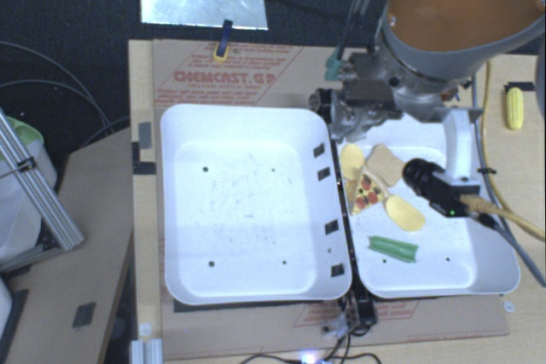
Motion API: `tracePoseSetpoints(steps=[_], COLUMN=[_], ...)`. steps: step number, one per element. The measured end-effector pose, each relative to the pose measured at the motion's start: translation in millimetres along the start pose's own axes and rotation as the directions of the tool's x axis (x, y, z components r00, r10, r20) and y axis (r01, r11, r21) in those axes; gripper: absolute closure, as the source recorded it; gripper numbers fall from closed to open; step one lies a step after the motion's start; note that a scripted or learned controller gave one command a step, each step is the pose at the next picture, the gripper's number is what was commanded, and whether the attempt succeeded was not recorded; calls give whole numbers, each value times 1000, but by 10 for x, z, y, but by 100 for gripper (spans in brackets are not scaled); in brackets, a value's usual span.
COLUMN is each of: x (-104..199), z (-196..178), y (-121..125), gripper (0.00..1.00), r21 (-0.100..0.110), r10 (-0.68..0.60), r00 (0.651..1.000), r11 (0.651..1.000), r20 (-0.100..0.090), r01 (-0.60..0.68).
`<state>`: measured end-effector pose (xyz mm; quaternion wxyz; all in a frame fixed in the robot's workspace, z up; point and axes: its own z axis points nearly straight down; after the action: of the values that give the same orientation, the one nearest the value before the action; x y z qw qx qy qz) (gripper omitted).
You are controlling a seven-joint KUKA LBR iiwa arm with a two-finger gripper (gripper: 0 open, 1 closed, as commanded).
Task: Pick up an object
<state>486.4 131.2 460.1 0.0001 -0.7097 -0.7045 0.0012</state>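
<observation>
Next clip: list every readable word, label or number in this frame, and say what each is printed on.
"CHEMCAST GP": red print on the brown sheet under the bins, above the left bin.
More red print on that sheet near its top edge and below the bins: too small and blurred to read.
No other readable text.

Single fixed camera above bench, slanted downward, both bins [247, 209] framed; arm [461, 4] enters right.

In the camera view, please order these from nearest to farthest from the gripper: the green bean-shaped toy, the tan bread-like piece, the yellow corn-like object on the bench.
Measured from the gripper, at the right bin's upper left:
1. The tan bread-like piece, just below it in the right bin.
2. The green bean-shaped toy, near that bin's lower edge.
3. The yellow corn-like object, outside the bins, far right on the bench.
</observation>
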Motion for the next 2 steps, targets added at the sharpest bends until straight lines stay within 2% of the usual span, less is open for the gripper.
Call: tracePoseSetpoints(steps=[2], x=[57], z=[-240], y=[14], gripper=[100], r21=[-9], r10=[-18], r00=[1000], r11=[1000], r20=[-4], r01=[18])
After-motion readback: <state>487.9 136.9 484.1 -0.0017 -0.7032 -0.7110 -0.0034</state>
